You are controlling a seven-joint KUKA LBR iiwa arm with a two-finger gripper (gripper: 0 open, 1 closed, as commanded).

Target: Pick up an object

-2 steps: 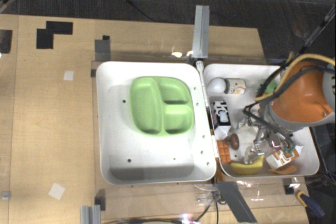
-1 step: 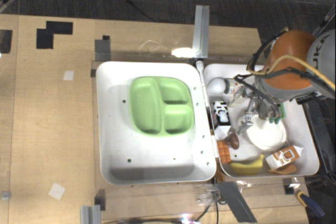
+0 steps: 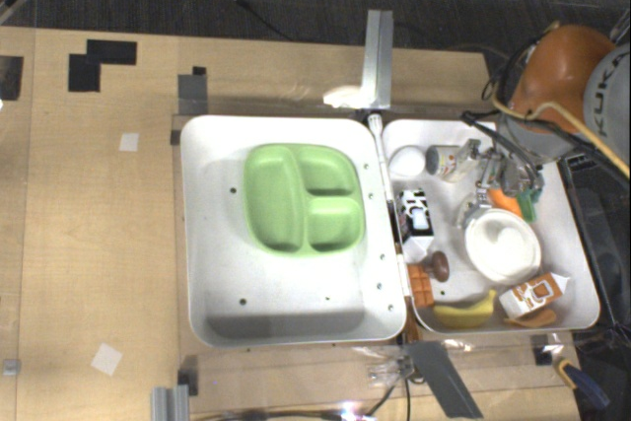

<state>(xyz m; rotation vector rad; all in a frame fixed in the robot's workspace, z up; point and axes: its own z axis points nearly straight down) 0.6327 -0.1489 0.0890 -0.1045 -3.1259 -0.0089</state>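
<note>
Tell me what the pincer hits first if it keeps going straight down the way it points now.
Probably the orange carrot-like piece beside the white bowl: the pincer hangs just above it in the right bin. Depth is unclear from this slanted view.

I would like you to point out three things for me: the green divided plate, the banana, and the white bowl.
green divided plate [image 3: 301, 197]: camera view, on the ridge between its compartments.
banana [image 3: 463, 313]: camera view, on the middle of its yellow peel.
white bowl [image 3: 501, 244]: camera view, on its inner bottom.
</note>
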